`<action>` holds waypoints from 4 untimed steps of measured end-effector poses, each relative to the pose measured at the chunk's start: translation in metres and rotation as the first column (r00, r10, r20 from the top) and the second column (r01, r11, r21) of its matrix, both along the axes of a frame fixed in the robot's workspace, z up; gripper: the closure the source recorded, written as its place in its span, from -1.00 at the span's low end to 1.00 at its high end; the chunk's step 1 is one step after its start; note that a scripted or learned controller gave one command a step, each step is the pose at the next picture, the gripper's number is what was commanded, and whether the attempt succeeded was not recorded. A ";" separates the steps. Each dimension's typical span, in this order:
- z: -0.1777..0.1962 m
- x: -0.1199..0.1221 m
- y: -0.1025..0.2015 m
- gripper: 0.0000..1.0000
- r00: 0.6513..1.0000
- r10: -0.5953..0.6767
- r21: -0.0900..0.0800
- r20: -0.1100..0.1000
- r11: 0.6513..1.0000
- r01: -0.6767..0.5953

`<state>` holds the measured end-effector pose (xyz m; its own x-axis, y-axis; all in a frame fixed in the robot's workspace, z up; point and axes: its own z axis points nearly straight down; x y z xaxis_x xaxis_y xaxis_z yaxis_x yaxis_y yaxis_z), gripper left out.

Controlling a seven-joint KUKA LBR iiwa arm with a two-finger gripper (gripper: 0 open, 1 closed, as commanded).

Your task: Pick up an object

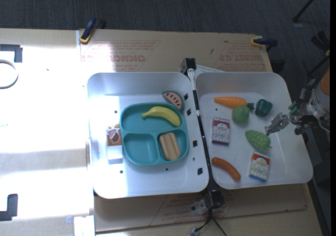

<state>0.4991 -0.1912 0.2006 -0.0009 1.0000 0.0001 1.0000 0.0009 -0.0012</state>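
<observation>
My gripper (276, 124) hangs over the right side of the right bin (297, 162), just right of a bumpy green vegetable (258, 139), with nothing seen in it. Also in this bin lie an orange carrot (230, 102), a round green fruit (240, 114), a dark green pepper (263, 106), a small purple-and-white box (221, 131), a brown sausage (226, 168) and a small orange-and-white carton (259, 166).
The left bin (100, 93) holds a teal divided plate (134, 148) carrying a banana (162, 115) and a bread roll (168, 145). A watermelon slice (172, 99) and a small packet (113, 135) lie beside the plate. Cardboard (121, 51) lies under both bins.
</observation>
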 end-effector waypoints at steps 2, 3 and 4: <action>-0.108 0.039 0.017 -1.00 1.000 0.001 -0.001 0.002 1.000 -0.001; -0.099 0.039 0.016 1.00 1.000 -0.001 -0.001 0.002 1.000 0.001; -0.009 -0.007 0.121 1.00 1.000 -0.001 0.000 0.001 1.000 0.001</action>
